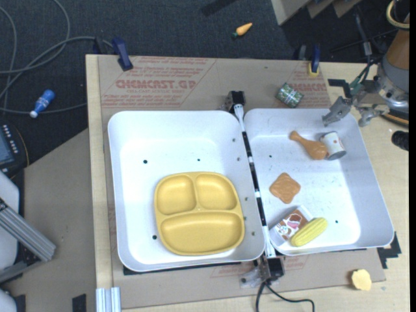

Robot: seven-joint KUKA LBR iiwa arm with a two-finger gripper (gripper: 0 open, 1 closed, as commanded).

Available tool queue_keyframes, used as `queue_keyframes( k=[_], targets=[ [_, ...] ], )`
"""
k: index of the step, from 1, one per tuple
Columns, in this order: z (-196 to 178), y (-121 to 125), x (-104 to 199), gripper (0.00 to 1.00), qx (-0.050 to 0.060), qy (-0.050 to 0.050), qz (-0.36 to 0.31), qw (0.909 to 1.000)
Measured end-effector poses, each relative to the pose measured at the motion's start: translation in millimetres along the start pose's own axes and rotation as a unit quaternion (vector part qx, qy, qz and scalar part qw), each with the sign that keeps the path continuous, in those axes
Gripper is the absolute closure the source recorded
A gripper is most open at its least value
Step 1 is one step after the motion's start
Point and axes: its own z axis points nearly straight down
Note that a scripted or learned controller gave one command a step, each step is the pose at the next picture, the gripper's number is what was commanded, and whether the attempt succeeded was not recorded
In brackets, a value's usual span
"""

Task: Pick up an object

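Note:
The right bin (364, 194) holds a brown toy drumstick (308, 144), a small silver cylinder (334, 144) beside it, a flat orange-brown patty (285, 187), a yellow corn cob (309, 231) and a small red-and-white packet (290, 224). My gripper (349, 114) hangs over the bin's far right corner, just above and behind the silver cylinder. It is open, with nothing between its fingers. The arm comes in from the upper right.
The left bin (130, 142) carries a yellow divided plate (197, 212). A small green can (289, 95) lies on the bench behind the right bin. A yellow lump (361, 279) sits at the bench's front right. Blue clamps (121, 52) grip the back edge.

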Motion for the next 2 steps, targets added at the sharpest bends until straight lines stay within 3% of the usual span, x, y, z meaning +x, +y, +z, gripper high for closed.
queue_keyframes(
  k=[1, 2],
  targets=[
    [121.1, 16.0, -0.4, 0.0, 0.004, 0.005, -0.001, 1.0],
    [115.0, 20.2, 38.0, 0.0, 0.001, 0.001, -0.002, 1.0]
  ],
)
